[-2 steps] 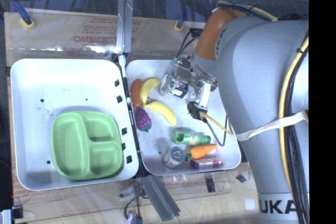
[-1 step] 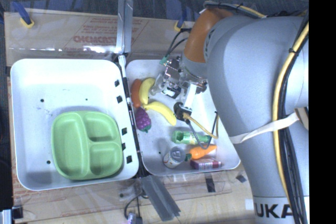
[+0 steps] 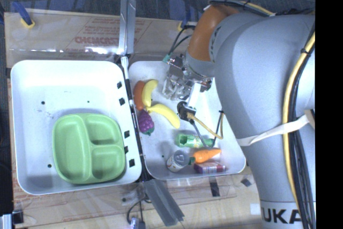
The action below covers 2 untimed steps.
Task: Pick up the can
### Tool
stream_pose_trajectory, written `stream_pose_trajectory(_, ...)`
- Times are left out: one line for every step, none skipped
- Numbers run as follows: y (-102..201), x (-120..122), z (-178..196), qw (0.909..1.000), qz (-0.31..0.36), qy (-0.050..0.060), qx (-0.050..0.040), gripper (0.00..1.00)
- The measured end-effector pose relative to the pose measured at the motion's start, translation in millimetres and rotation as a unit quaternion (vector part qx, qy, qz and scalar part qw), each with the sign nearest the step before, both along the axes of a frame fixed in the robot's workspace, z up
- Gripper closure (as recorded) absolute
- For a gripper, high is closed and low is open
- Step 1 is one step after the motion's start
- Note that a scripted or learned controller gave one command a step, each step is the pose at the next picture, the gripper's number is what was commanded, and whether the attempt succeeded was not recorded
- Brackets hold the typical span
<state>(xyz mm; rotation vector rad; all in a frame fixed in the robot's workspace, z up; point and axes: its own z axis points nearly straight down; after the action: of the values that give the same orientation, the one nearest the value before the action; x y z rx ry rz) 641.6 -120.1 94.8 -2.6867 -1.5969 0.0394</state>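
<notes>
The claw [image 3: 176, 86] hangs over the right bin [image 3: 231, 154], its state impossible to tell, while the can [image 3: 177, 161] lies near the front wall, just beside a carrot [image 3: 207, 155].

The small silver metal can [image 3: 178, 160] is hemmed by an orange toy carrot [image 3: 207, 155], a green plastic bottle [image 3: 191, 141] and the bin's near wall [image 3: 177, 175]; open above.

A silvery metal can [image 3: 177, 160] with a shiny top lies in a smooth, glossy white plastic bin [image 3: 156, 167]. The neighbouring bin [image 3: 27, 94] holds a matt green plastic tray [image 3: 89, 147]. Brown printed cardboard [image 3: 69, 32] lines the counter [image 3: 53, 202].
</notes>
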Motion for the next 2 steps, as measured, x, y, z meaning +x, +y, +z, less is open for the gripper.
stream_pose_trajectory(68.6,15.5,132.4,0.9996,0.025,-0.015,0.0004,1.00)
stream_pose_trajectory(68.2,15.1,131.5,0.9996,0.025,-0.014,0.0004,0.00)
